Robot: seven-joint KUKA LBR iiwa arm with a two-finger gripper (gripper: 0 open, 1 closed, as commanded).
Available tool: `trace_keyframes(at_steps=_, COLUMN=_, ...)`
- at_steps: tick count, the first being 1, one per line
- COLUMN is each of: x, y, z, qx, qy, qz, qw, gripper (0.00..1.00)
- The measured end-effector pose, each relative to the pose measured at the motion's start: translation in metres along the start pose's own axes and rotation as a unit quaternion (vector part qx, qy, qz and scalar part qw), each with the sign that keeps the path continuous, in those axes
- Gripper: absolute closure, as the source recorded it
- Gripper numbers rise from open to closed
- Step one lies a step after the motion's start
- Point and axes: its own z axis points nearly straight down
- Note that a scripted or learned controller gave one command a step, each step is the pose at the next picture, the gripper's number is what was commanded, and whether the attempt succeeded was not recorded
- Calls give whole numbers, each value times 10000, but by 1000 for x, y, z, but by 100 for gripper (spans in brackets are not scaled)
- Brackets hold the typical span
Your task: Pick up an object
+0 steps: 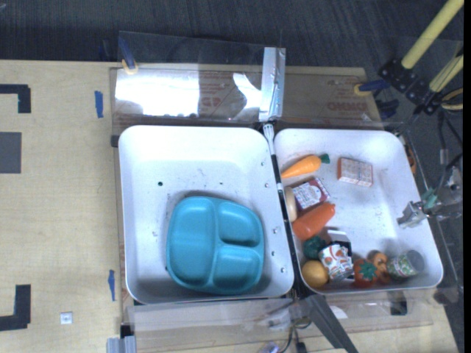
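1. Two white bins sit side by side on the bench (59, 197). The left bin (140, 168) and the right bin (383, 142) touch along their middle edges.
2. A blue plate (215, 245) with three parts lies flat in the left bin, close to its front edge.
3. The things to pick are mostly in the right bin (it is pretty full along its left and front edges).
4. A toy carrot (302, 166) lies by the left edge of the right bin, toward the back, with its green tip pointing right.
5. A small pink box (355, 171) lies near the back edge, apart from the carrot.
6. A little dark red packet (309, 195) sits just in front of the carrot.
7. A red-orange toy veggie (314, 219) lies just in front of the packet and is tilted.
8. A yellow toy fruit (314, 273) sits in the front left corner of the right bin.
9. A small white and red carton (337, 262) is right beside the yellow fruit.
10. A small can (403, 265) stands near the front right corner, with some little orange and red toys (368, 268) between it and the carton.
11. The gripper (418, 212) is at the right edge of the right bin, well apart from the toys. It is small and blurry, so I cannot tell if it is spread apart or pressed together.
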Motion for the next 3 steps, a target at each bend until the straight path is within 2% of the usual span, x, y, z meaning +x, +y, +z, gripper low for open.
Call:
trace_keyframes(at_steps=1, x=-14, y=90, z=-97, qx=-53, qy=-35, qz=-719, qw=9974, gripper=100)
trace_keyframes(at_steps=2, x=59, y=98, z=-103, qx=-14, qy=-7, qz=-817, qw=9967, gripper=100)
trace_keyframes(at_steps=3, x=150, y=101, z=-147, qx=-42, qy=-32, qz=-1998, qw=9798, gripper=100)
